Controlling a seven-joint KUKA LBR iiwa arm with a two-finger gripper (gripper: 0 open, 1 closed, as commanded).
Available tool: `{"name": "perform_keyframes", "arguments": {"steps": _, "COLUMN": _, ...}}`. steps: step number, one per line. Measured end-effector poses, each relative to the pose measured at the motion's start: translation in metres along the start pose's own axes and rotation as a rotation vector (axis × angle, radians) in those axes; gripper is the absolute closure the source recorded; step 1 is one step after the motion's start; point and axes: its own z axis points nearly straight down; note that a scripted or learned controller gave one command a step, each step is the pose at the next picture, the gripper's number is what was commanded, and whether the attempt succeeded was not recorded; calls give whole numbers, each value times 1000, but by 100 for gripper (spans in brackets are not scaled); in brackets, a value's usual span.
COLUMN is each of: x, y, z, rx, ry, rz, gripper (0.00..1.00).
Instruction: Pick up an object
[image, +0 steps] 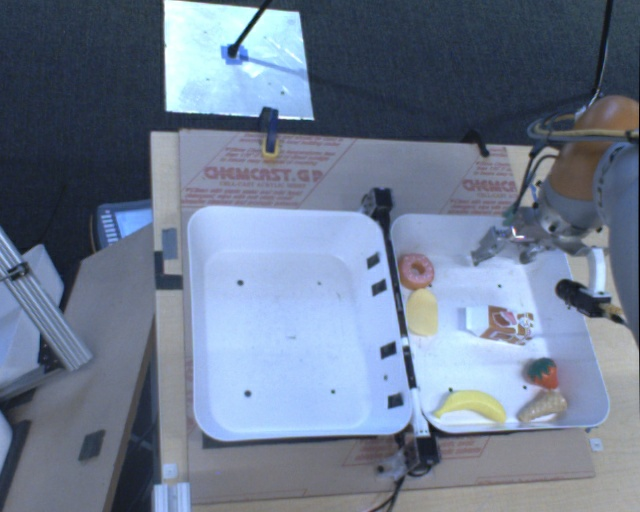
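My gripper (507, 248) hovers over the far part of the right bin (598, 372), with its fingers spread open and nothing between them. Below it in that bin lie a pink-frosted donut (416, 270), a pale yellow fruit (422, 312) by the bin's left wall, and a small red-and-white printed packet (508, 324). Near the front edge are a yellow banana (471, 405), a red strawberry with a green top (542, 372) and a tan pastry-like piece (543, 406). The donut is the closest thing, to the gripper's left.
The left bin (290, 320) sits beside the right one, and black clips (385, 290) run along the wall they share. Both bins rest on a cardboard sheet (330, 165). A metal plate (238, 60) lies beyond the bench.
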Motion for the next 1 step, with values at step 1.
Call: {"name": "perform_keyframes", "arguments": {"steps": 1, "x": 1, "y": -43, "z": 1, "rx": 5, "ry": 1, "rz": -3, "gripper": 0}}
